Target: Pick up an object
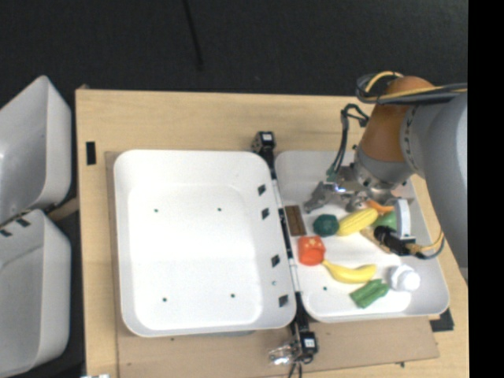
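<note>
My gripper [337,196] hangs low over the back part of the right bin [303,168], with the grey arm and its orange band rising behind it. Just in front of it lie a dark green round thing [325,225] and a yellow corn cob [356,221]. A small orange piece [379,206] and a green piece [386,219] sit to the gripper's right, partly hidden by the wrist. Nothing shows as lifted off the bin floor.
Further forward in the right bin lie a red tomato [312,250], a yellow banana [350,272], a green vegetable [367,293] and a white bottle [405,278]. The left bin [126,211] stands beside it, their walls meeting at the middle.
</note>
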Tool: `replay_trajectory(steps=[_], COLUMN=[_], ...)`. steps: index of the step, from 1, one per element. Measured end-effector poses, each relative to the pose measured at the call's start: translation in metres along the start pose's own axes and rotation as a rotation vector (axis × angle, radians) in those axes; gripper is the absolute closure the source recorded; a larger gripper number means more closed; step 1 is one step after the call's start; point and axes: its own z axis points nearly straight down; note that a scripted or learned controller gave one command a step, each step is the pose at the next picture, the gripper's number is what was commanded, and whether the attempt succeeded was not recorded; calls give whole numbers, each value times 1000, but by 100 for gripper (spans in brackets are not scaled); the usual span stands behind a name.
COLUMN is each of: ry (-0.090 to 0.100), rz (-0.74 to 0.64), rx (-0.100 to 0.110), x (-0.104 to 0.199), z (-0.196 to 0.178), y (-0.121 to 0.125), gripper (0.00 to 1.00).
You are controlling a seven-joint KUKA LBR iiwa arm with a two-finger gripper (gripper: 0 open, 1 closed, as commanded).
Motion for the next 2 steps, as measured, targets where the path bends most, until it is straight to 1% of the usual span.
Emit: replay_trajectory(steps=[1,2], ry=[0,7], rz=[-1,-5], rx=[-6,15], x=[-3,39], z=[1,-55], y=[30,58], gripper=[0,0])
